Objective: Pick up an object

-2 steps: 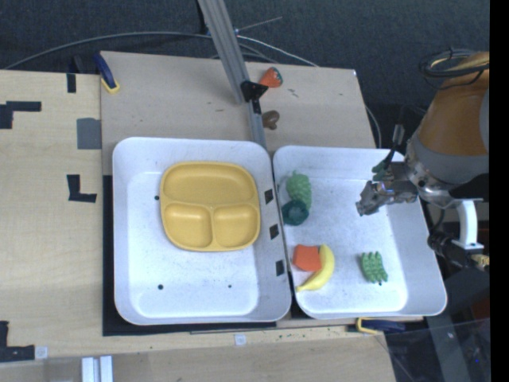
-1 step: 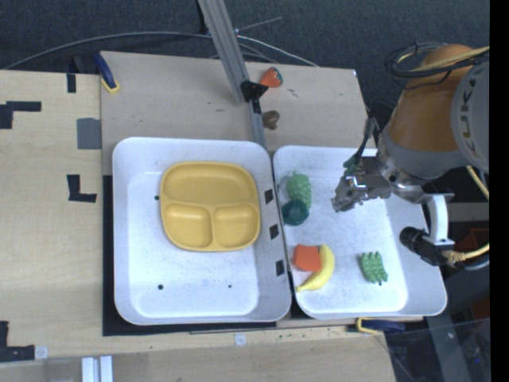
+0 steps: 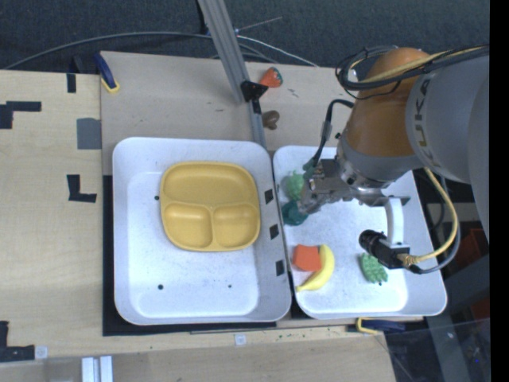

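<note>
The right bin (image 3: 421,291) holds several small items. A pale green piece (image 3: 294,184) and a dark teal piece (image 3: 292,214) lie at its left wall. An orange block (image 3: 306,257) touches a yellow banana (image 3: 322,270) near the front, and a green leafy toy (image 3: 373,267) lies further right. My gripper (image 3: 308,200) hangs low at the bin's left side, right beside the two green pieces and partly covering them. I cannot tell whether it touches either one.
The left bin (image 3: 127,237) holds a yellow divided plate (image 3: 211,205). A slanted metal pole (image 3: 227,38) comes down to the bins' back edge. A small orange item (image 3: 272,76) and a brown one (image 3: 271,119) lie on the bench behind the bins. A black cable (image 3: 386,251) loops over the right bin.
</note>
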`<state>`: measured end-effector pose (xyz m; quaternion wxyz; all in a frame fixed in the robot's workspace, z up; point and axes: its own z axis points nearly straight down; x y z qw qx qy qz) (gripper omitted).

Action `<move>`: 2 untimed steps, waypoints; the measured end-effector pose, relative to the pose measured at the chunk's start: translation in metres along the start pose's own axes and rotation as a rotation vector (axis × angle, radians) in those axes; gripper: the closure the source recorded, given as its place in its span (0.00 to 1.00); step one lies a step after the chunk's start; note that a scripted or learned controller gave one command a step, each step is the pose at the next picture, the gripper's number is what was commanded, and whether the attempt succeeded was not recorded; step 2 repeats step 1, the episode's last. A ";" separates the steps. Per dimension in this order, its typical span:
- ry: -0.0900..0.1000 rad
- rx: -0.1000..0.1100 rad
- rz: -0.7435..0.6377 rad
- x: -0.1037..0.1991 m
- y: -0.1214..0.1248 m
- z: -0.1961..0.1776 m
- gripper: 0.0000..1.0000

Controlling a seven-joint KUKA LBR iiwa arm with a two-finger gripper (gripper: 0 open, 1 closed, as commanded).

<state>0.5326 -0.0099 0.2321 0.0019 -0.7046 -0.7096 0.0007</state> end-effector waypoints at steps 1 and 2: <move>0.000 0.000 0.000 0.058 0.006 0.012 1.00; 0.000 0.000 0.000 0.058 0.006 0.012 1.00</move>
